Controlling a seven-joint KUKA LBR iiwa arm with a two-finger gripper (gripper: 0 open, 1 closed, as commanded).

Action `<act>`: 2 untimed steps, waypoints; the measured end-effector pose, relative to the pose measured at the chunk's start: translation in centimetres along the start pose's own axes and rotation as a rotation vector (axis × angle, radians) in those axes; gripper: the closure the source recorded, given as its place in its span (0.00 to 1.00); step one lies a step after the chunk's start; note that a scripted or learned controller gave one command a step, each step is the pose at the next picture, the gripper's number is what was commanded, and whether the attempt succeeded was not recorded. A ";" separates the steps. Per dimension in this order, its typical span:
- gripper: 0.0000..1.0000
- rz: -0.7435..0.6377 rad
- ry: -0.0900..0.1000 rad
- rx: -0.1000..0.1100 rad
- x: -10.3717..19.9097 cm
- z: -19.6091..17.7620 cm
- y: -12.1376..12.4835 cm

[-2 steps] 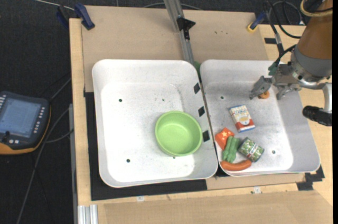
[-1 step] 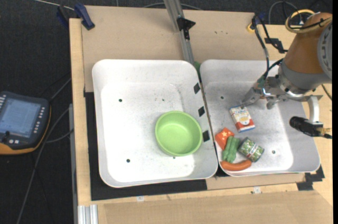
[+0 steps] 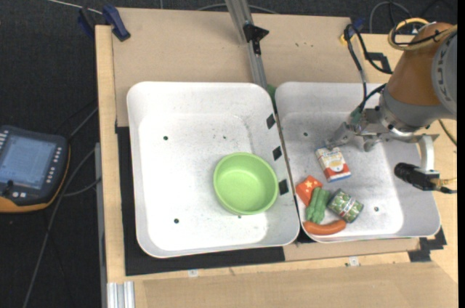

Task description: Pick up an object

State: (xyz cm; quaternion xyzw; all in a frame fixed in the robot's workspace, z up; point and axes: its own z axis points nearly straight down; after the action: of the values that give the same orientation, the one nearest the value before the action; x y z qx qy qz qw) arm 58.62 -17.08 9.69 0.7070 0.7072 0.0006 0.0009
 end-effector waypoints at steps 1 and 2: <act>1.00 -0.001 0.001 -0.003 0.1 -1.2 0.1; 1.00 -0.001 0.000 -0.003 0.8 -6.6 1.0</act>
State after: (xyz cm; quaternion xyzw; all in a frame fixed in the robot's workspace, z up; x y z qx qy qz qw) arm 59.64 -16.32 16.29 0.7067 0.7075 0.0016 0.0023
